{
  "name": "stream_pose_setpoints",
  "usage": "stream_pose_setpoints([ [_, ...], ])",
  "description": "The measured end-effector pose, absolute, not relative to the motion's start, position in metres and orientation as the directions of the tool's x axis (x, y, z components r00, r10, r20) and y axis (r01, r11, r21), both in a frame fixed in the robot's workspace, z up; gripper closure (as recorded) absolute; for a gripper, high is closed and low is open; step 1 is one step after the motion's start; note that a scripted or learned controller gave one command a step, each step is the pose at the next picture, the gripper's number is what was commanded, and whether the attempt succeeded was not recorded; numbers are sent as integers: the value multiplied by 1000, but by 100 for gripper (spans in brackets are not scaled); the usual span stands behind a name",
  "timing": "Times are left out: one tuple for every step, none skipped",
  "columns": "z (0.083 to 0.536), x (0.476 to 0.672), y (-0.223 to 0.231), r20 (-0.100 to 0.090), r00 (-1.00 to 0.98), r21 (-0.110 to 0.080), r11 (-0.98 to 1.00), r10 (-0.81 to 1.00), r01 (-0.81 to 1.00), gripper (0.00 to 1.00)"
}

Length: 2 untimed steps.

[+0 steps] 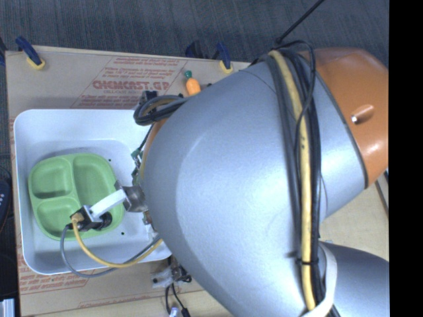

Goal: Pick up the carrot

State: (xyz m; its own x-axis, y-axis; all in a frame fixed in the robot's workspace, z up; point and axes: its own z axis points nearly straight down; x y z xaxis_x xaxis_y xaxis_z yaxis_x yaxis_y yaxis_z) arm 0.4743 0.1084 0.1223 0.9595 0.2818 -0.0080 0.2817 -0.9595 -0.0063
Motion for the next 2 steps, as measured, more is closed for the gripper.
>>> stream_pose_setpoints([
  [132,474,109,-12,958,-12,-958,287,287,100],
  [142,476,113,-4,979,-2,-979,206,206,100],
])
